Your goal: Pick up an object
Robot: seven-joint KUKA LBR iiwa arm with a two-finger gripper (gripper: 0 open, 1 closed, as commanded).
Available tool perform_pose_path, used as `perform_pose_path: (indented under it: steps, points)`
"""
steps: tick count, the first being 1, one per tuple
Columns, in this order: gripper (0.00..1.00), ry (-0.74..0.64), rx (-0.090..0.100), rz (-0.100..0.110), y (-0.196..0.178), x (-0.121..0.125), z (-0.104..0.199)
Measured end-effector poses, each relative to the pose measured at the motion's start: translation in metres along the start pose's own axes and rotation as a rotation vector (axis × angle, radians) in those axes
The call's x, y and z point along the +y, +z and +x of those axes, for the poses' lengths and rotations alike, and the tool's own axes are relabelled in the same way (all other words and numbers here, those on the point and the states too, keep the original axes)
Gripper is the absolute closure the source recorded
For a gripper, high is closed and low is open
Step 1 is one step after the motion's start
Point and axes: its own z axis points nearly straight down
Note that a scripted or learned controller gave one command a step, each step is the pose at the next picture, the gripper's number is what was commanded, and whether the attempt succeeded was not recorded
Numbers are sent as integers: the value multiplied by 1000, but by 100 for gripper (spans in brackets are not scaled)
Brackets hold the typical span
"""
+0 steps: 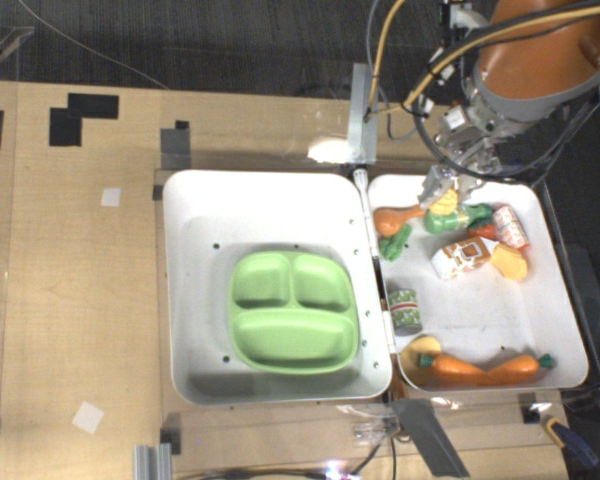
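Camera view, from above at a slant: the pincer point(446, 190) hangs over the far end of the right bin point(565, 313), directly above a small toy corn cob point(444, 204) with a green husk, which lies among a cluster of play food. Whether the pincer is released or clenched cannot be told; the wrist and cables hide that part.

Just left of and below the pincer lies an orange drumstick-shaped toy point(395, 218). Below and to its right lies a small printed carton point(464, 257), with a yellow cheese wedge point(510, 262) beside it. Well below it, along the bin's near wall, lie two carrots point(480, 368). Far to its left, the other bin holds a green divided plate point(293, 310).

The corn looks like light, hard, smooth plastic, likely to slip; I would grip across its narrow middle.
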Motion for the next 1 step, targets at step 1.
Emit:
perform_pose_path:
  steps: [1]
  points:
    - [100, 57, 0, -1, 12, -13, -69]
